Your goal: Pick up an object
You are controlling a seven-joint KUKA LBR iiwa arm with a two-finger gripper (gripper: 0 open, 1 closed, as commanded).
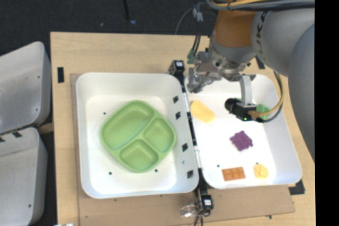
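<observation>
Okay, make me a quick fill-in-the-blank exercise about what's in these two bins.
1. The green divided tray lies in the ____ bin.
2. The purple object lies in the ____ bin.
3. The orange flat block lies beside a small ____ object.
4. The tray has ____ compartments.

Missing words: left; right; yellow; three

Single fixed cam, mounted above the bench [122, 42], looking down at a slant rather than straight down. Near edge of bench sits at frame bottom, far edge and dark floor at top. Both bins in frame: left bin [87, 98] roughly centre, right bin [280, 166] pushed toward the right side. Arm [254, 13] enters from the right and covers the upper right, blocking the right bin's far edge. Medium range: whole bench top fits, plus some white panels [21, 114] at far left. No second view, so no overlap to report.
</observation>
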